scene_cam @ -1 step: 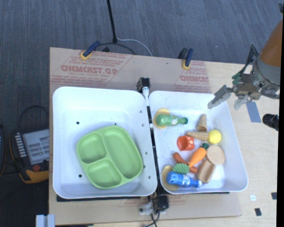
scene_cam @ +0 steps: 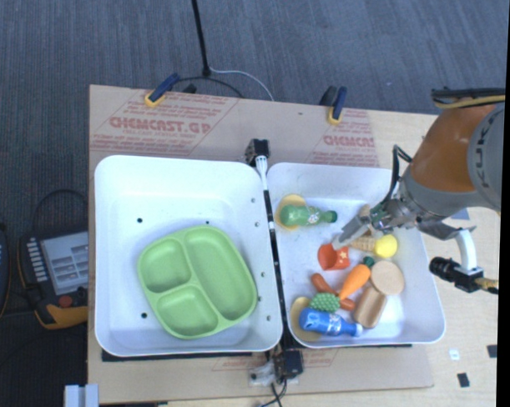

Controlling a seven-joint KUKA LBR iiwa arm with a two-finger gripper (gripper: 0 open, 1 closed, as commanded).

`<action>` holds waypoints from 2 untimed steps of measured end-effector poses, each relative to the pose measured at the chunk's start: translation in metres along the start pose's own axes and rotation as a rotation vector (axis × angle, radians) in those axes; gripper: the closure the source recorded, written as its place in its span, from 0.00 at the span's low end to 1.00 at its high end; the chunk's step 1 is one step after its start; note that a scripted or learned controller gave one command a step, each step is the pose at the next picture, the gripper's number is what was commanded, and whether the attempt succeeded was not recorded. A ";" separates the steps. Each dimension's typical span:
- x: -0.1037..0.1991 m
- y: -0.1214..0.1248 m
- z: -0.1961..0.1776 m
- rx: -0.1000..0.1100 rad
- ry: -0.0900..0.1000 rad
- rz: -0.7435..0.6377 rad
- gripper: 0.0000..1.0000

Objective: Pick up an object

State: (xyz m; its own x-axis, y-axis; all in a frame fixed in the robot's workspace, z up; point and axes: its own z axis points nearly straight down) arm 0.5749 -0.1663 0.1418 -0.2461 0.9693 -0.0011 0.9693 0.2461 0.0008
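1. Though the green plate [scene_cam: 197, 280] fills the left bin [scene_cam: 122, 185], the toys crowd the right bin [scene_cam: 426, 321].
2. The red piece [scene_cam: 333, 257] lies at seven o'clock from the hand [scene_cam: 352, 234], just beside it.
3. Whether the hand is open or closed, I cannot tell.

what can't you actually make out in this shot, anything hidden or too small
1. Tool: in the camera view its fingers are small and blurred over the right white bin, so their state is unclear.
2. Grey and orange arm: cut off by the right edge.
3. Small orange toy carrot and the toys around it: packed together, so which ones touch is unclear.
4. Black cable: runs off the top edge.
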 end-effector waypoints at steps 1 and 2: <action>0.020 -0.030 0.028 0.000 0.000 0.045 0.00; 0.069 -0.049 0.048 -0.021 -0.020 -0.032 0.00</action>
State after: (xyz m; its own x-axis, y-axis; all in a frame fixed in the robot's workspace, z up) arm 0.5101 -0.1117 0.0934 -0.2769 0.9607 -0.0210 0.9605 0.2773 0.0214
